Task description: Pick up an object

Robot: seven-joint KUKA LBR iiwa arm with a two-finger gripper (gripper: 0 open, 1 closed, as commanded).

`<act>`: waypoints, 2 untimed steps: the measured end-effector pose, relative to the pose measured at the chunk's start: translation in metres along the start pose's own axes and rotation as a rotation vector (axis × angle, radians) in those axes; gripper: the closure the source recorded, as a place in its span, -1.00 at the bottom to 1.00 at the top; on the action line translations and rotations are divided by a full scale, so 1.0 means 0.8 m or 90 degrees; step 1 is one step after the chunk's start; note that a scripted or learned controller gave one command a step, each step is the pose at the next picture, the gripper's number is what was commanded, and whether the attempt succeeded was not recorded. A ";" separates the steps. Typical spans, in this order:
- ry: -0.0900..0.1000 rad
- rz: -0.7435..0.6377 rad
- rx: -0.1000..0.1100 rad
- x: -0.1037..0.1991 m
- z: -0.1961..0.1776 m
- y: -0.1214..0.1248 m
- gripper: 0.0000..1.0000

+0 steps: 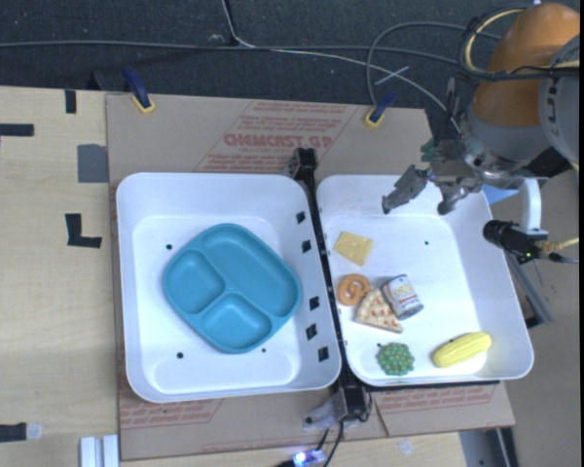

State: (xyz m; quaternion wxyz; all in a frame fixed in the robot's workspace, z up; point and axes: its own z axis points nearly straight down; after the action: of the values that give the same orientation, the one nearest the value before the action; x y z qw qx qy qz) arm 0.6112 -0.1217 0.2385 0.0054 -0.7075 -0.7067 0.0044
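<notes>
White bin point(438, 246) toys crowd together; the gripper point(423, 194), fingers spread wide and empty above its far end, could nudge the can point(403, 296) against the pizza slice point(377, 312).

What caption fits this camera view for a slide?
Open gripper hovers above the right bin holding toy foods and a can; blue tray sits in the left bin.
</notes>
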 end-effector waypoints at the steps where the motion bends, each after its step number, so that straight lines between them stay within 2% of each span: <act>1: -0.001 -0.002 -0.008 0.000 -0.009 0.003 -1.00; 2: -0.001 -0.002 -0.006 0.006 0.048 -0.005 -1.00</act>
State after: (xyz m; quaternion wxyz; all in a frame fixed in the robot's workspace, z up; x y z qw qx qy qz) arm 0.6070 -0.1172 0.1999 0.0016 -0.7064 -0.7078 0.0020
